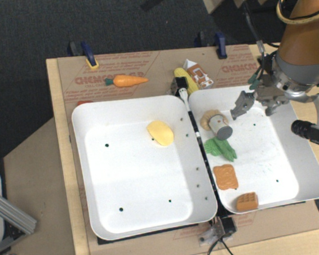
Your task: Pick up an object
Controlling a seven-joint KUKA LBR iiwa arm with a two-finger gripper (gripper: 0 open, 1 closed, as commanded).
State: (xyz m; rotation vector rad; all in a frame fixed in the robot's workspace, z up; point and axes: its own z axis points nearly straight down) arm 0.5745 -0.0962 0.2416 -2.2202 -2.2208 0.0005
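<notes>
Near edge, right bin [302,194]: brown waffle-textured block [247,201] against the near wall; an orange, square, biscuit-like piece [226,177] just beyond it.
Mid right bin: green leafy toy [220,148], soft-looking, ragged outline; touching it on the far side, a grey cylinder [222,131] lying beside a tan round piece [209,119].
Left bin [96,176]: one pale yellow, smooth, oval item [161,133] towards the far right part.
Far, on the desk [65,94]: toy carrot [128,80]; yellow banana-like toy [183,75] and small printed carton [200,75] by the bins' far corners.
End effector [242,105]: hangs over the right bin's far part, right of the cylinder, apart from it; nothing between the fingers; cannot tell whether spread wide or narrow.
Likely target (judgement): cylinder cluster, nearest.
Risk: the round cylinder could roll off under contact; crowded neighbours could block a finger or get dragged; the dividing wall is close.
</notes>
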